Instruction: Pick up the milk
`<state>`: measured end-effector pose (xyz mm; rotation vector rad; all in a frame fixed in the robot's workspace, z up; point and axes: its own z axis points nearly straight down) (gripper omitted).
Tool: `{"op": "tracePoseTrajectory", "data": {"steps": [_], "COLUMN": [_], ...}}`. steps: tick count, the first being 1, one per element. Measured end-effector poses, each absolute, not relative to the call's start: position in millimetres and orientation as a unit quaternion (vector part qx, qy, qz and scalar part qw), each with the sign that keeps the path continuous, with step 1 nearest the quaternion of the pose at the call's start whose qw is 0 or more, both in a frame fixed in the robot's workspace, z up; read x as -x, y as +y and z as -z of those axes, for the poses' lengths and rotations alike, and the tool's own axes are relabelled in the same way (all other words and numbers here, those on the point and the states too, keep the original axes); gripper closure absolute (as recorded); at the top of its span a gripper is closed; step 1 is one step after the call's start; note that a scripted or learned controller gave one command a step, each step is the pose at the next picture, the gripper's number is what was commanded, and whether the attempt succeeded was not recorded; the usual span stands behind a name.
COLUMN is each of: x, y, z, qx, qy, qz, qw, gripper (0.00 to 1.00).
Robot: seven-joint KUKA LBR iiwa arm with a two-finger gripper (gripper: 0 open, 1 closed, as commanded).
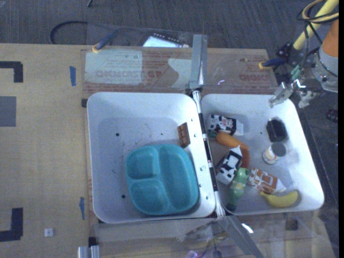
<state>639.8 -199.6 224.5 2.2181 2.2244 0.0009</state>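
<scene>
While the arm [329, 58] sits at the upper right of my view, its hand [293, 90] hangs over the top right corner of the right bin [307, 144], above the rim and well apart from everything inside; I cannot tell from here how the hand is set, and I see nothing in it. I count two cow-patterned cartons in that bin. One milk [223, 124] lies on its side near the bin's upper left, close to the divider [204, 144] between the bins. A second carton [230, 165] stands tilted lower down, just below and touching a carrot [232, 142] that lies between the two. Beside that lower carton, a green bottle [236, 188] leans toward the bottom edge, with a red and white box [264, 180] just to its right and a banana [281, 198] in the lower right corner. Toward the right wall I see a black object [276, 129] and, below it, a small can [271, 154]. My left bin [107, 112] holds a teal tray [161, 179] with three compartments, sitting in the lower middle, and a small brown block [184, 134] against the right wall. Both bins rest side by side on the surface [37, 160], which carries blue tape [72, 75] marks at its left.
</scene>
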Motion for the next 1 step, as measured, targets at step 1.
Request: {"op": "tracePoseTrajectory", "data": {"steps": [1], "x": [-604.0], "y": [-180.7], "z": [-110.6], "qx": [-0.739], "qy": [0.674], "qz": [-0.0067], "qw": [0.012], "gripper": [0.0]}}
